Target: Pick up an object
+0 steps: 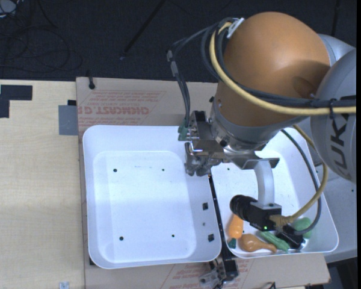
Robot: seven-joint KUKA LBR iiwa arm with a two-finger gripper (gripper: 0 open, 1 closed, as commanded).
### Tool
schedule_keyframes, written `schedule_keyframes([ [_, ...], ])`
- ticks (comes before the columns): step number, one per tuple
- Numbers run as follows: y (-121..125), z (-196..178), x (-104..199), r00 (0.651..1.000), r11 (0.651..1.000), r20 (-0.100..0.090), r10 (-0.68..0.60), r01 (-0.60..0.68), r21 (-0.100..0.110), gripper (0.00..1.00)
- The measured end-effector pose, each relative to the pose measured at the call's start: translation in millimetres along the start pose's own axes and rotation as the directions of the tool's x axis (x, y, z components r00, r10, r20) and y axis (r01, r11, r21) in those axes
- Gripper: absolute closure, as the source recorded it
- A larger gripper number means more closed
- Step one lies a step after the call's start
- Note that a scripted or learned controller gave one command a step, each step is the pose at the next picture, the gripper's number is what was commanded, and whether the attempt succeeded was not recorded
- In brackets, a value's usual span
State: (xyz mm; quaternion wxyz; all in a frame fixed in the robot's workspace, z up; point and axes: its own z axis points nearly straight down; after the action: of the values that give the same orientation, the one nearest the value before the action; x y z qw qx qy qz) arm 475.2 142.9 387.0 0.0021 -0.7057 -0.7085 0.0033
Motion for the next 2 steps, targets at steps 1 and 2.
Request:
schedule_keyframes([
  [1, 0, -30, 59, 1.000, 1.000, -0.002, -0.003, 0.003, -0.007, 1.00],
  [2, 7, 52, 39, 1.000, 1.000, 0.004, 0.005, -0.005, 0.004, 1.00],
])
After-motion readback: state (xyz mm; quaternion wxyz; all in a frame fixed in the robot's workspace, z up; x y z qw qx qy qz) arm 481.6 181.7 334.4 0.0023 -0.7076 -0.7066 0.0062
